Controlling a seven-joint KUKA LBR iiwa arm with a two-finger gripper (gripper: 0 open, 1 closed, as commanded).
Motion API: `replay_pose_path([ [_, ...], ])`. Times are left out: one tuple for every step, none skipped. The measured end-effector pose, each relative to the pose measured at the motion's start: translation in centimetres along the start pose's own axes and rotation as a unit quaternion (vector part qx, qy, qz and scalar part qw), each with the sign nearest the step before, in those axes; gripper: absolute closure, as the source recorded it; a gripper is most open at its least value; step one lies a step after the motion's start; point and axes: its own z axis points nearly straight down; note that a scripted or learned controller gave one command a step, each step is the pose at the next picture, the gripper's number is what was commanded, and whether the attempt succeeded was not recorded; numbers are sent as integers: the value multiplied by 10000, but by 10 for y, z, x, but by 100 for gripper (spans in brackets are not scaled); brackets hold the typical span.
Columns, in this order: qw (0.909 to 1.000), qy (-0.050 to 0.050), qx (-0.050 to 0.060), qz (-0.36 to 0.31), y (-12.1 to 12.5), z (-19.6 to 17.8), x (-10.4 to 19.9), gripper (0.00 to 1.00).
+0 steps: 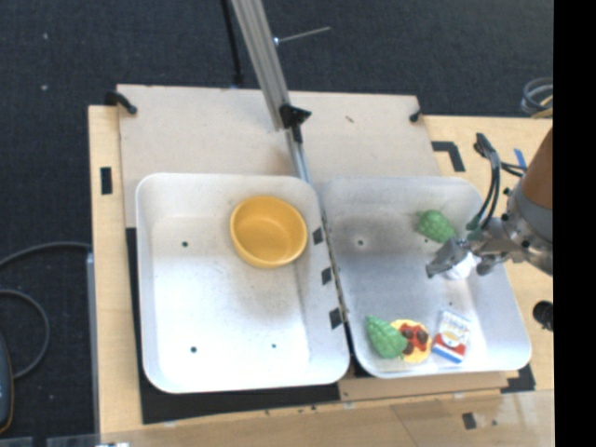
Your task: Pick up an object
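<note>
Where gripper (pixel 453 261) hovers, green toy (pixel 433 224) beside.

Most of the arm (pixel 533 194) is chopped off at the right side, so just the wrist end pokes in. Can't really make out the gripper (pixel 453 261) tips, too small and blurry. Label on the little carton (pixel 452 335) is unreadable too

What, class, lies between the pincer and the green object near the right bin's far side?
Nothing visible: the pincer hangs just beside the green object, with bare bin floor between them.
</note>
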Motion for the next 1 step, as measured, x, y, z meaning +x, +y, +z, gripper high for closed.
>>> replay_pose_path([
  [10000, -1, -3, 8, 0, 0, 0, 0],
])
